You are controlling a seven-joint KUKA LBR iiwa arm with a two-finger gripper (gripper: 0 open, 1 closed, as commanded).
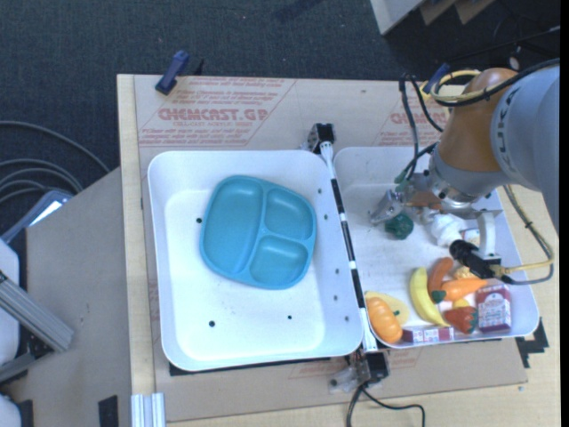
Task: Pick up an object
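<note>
Gripper (396,205) low in right bin (373,163), just above small dark-green toy (400,227); finger state: cannot tell. Looks light, rounded, likely slippery plastic; best pinched across its middle, straight down

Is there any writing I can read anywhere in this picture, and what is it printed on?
"CHEMCAST GP" in red, on the brown protective sheet beneath the bins; smaller red lines around it are too blurred to read.
The same red printing repeats near the right bin, but there it is unreadable.
The red packet in the right bin has a label too small to read.
</note>
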